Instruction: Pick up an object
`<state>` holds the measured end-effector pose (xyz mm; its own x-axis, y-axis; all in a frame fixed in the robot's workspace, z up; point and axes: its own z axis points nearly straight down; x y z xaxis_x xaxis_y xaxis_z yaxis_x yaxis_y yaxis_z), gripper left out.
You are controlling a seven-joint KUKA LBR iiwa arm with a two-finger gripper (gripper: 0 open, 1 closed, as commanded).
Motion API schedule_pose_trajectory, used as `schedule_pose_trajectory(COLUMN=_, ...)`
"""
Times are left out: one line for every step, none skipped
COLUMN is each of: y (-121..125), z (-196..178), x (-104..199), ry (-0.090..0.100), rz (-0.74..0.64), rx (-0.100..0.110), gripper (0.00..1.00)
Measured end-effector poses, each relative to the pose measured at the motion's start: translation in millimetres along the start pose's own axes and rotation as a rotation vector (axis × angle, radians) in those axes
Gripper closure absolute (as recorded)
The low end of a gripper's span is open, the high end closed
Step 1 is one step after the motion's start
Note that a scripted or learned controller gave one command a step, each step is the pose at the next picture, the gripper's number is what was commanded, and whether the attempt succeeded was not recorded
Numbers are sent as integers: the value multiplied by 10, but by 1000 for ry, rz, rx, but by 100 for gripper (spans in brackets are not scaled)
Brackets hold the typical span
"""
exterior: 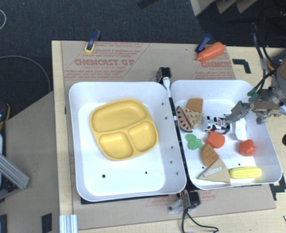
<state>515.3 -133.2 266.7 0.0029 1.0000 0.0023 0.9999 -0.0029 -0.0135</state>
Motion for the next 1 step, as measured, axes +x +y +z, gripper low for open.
schedule_pose_trajectory(y=21, z=-64, x=2, ry=-2, rz=-3, rx=-13, gripper=0)
